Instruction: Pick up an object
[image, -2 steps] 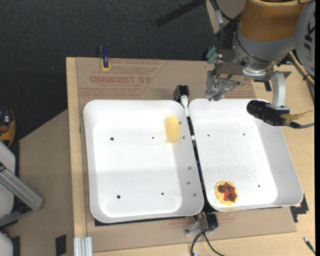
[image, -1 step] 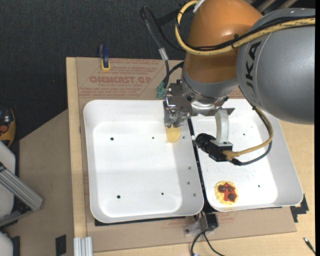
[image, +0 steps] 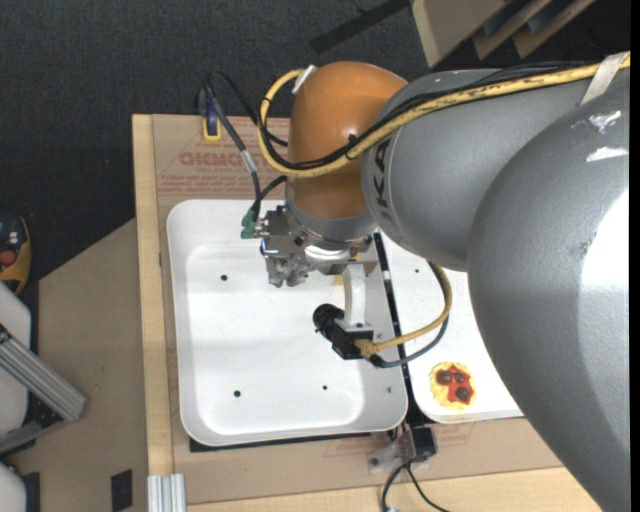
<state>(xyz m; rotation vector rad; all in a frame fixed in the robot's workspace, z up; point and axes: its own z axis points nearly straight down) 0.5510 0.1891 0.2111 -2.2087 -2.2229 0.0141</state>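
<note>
The gripper (image: 287, 266) hangs low over the back part of the left bin (image: 205, 395), under the orange band (image: 335, 120) of the arm, and from this slant above it I cannot tell whether it is open or closed; nothing shows in its grasp. The one thing in sight to pick up is a small yellow object with red blotches (image: 452, 384), which lies in the right bin (image: 497, 406) near that bin's front left corner, just beside the wall shared with the left bin and well apart from the gripper. The grey bulk of the arm covers most of the right bin, so whatever else lies there is hidden. The object is too small to name; it looks low and roundish, and I judge it light, probably plastic or soft, so weight should be no trouble. The likelier difficulty is its flat profile: a grip from above would have little height to close on, and a smooth rounded edge could slip out sideways. Taking it across its narrowest width, low down and close to the bin floor, seems the safest hold, with care that the nearby bin wall leaves room on that side
</note>
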